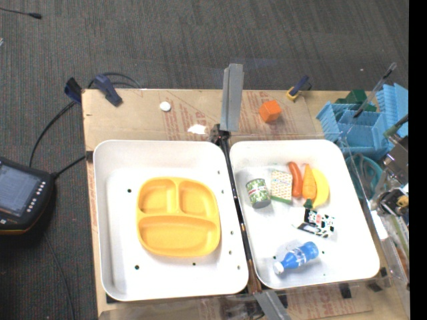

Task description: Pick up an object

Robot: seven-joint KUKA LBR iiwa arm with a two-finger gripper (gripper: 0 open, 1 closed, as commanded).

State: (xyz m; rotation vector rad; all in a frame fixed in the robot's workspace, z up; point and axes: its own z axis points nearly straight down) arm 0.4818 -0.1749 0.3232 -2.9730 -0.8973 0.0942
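Note:
The right white bin (267, 235) holds several small objects. A green-labelled can (257, 193) lies near its left wall, touching a pale patterned box (280, 185). To the right of the box, an orange-red sausage shape (296, 179), a carrot (308, 182) and a yellow banana (322, 187) lie side by side. Below them sits a black-and-white patterned piece (317, 223). A blue bottle with a white cap (297, 257) lies on its side near the front. In the left white bin (100, 179) rests a yellow divided plate (179, 217).
Behind the bins, an orange cube (270, 111) and a white disc (165, 106) lie on the cardboard. A grey upright post (232, 102) stands at the bins' shared back corner. A blue rack (360, 122) and cables crowd the right side. A handheld screen (20, 195) sits far left.

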